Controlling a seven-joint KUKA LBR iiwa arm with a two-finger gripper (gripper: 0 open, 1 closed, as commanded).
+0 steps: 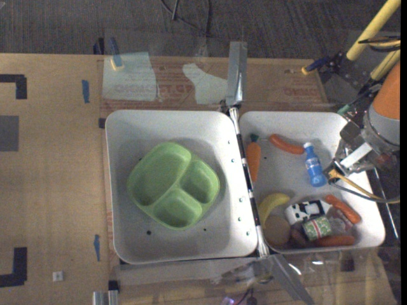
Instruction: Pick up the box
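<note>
One small carton box (306, 212) near the right bin's (375, 234) front edge: light, crushable; grip its flat sides. Pincer (340, 168) state unclear.

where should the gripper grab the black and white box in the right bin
Grip the black-and-white box across its narrow width, coming straight down from above. It lies flat and its top face is exposed, but the banana and green can crowd its sides, so low approaches look blocked.

Arm (386, 116): grey w/ orange band above wrist; pale, blocky gripper (346, 164), black and yellowish cables trailing; detail blurry, prob. metal.
</note>
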